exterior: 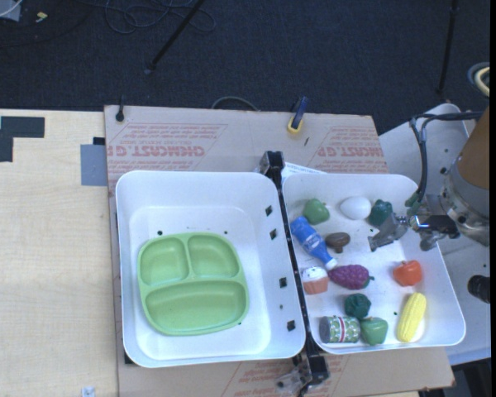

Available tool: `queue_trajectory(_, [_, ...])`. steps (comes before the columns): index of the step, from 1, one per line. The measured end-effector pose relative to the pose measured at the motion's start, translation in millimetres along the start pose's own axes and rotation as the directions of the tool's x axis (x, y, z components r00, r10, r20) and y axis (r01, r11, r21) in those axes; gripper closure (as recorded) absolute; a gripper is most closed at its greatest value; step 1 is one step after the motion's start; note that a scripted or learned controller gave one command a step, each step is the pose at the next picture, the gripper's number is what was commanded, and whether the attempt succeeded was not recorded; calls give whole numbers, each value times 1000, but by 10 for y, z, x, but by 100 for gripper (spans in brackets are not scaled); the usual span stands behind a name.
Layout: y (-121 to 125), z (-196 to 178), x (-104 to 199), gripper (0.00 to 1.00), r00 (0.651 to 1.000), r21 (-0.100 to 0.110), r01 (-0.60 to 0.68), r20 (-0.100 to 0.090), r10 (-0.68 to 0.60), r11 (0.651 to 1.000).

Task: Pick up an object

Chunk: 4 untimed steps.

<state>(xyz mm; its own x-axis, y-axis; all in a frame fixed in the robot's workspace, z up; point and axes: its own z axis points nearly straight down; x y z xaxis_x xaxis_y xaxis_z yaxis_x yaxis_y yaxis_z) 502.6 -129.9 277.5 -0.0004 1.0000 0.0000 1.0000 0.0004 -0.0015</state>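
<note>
The right bin (436,337) holds several toy foods. Among them are a green pepper (316,212), a white egg (355,208), a dark teal piece (380,212), a blue bottle (312,240), purple grapes (349,275), a red tomato (407,273) and a yellow corn cob (411,317). My gripper (407,235) hangs over the bin's right side, just above the tomato and right of the teal piece. Its two fingers stand apart, open, with nothing between them.
The left bin (149,193) carries a green divided plate (193,282). A brown piece (337,241), a small red and white cup (315,281), a dark green lump (357,305), a tin (339,330) and a green apple (374,330) also lie in the right bin. A black divider (285,246) separates the bins.
</note>
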Motion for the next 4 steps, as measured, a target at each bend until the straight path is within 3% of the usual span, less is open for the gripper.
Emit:
queue_trajectory(2, [-39, 1272, 71, 0, 1000, 9, 0, -3, 0, 1000])
queue_trajectory(3, [-36, 1707, 81, 0, 1000, 7, 0, -2, 0, 1000])
queue_trajectory(4, [-39, 1913, 99, 0, 1000, 3, -1, -2, 1, 1000])
